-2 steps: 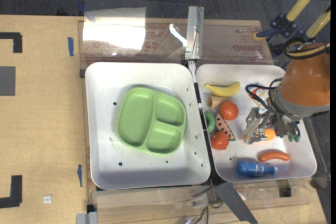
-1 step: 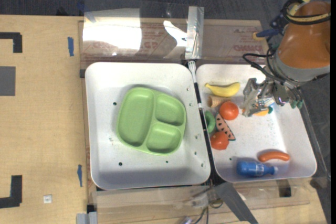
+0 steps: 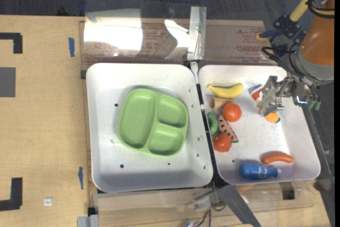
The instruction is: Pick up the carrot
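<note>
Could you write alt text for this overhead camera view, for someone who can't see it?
A grey robot arm's gripper hangs over the right white bin, above small toy foods: a yellow banana, a red tomato and an orange carrot. The left white bin holds a green divided plate.

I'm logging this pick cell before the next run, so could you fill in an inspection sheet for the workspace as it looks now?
Surface: two white bins; left bin, right bin.
Job's things: carrot lying near the right bin's front edge, apart from the claw.
Clutter: green divided plate in the left bin; banana, tomato, watermelon slice, blue bottle in the right.
Grippers: claw over the right bin's back; finger state unclear.
Cables: black bundle beside the arm.
Surroundings: wooden bench.
</note>
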`<state>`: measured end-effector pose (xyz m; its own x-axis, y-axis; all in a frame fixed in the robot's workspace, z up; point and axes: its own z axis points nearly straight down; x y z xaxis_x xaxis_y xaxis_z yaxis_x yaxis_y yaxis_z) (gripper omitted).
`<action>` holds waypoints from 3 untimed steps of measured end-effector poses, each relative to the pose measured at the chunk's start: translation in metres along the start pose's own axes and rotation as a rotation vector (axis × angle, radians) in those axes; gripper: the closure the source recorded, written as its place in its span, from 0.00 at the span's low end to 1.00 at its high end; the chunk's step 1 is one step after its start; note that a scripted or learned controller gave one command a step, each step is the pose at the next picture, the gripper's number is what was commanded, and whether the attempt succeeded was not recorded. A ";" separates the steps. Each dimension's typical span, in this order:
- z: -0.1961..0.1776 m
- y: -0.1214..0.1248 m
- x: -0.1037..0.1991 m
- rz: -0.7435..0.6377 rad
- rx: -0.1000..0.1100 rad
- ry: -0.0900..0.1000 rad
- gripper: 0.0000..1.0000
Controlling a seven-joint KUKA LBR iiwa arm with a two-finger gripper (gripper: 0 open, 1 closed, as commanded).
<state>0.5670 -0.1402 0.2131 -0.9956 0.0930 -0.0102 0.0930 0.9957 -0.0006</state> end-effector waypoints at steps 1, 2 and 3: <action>0.116 -0.061 0.040 0.056 0.001 -0.001 1.00; 0.123 -0.022 -0.026 0.477 -0.001 -0.005 1.00; 0.038 -0.015 -0.002 0.534 0.001 -0.003 1.00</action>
<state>0.5683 -0.1556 0.1753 -0.8097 0.5867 -0.0118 0.5867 0.8098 0.0049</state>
